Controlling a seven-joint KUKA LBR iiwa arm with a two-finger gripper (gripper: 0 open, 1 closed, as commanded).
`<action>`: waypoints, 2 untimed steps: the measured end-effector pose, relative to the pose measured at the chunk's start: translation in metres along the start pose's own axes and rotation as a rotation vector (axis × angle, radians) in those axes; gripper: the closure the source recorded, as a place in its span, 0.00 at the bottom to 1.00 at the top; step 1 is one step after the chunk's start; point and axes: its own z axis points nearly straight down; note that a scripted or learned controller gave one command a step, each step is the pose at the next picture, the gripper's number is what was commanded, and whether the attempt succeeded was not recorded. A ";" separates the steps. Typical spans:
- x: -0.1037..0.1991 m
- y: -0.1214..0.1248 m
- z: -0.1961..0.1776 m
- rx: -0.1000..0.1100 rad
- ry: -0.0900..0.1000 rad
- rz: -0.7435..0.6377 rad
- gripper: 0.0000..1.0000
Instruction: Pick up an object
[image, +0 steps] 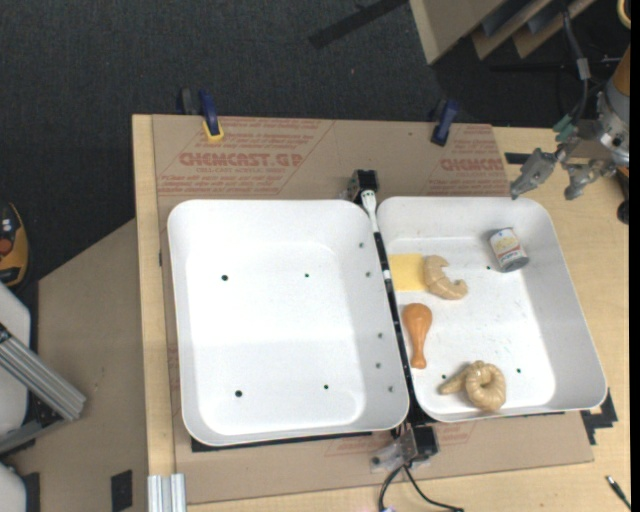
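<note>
The right bin (570, 300) holds several items. A small grey can (508, 249) lies near its back right. A yellow square slice (404, 271) touches a tan curved pastry (446, 280) by the left wall. An orange drumstick (417, 331) lies below them, and a tan pretzel-shaped piece (481, 385) sits near the front. My gripper (549, 186) hangs over the bench just beyond the bin's back right corner, behind the can and apart from it. It is open, with nothing between its fingers.
The left bin (200, 300) stands beside the right one, their rims meeting along a black hinge strip (383, 280). Two blue clamps (210, 112) (444, 120) hold the brown board at the back. Cables and a connector (405, 455) lie at the front edge.
</note>
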 end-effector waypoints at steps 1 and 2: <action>0.000 0.001 -0.012 -0.004 -0.003 -0.001 1.00; 0.059 0.004 -0.251 -0.024 -0.005 -0.006 1.00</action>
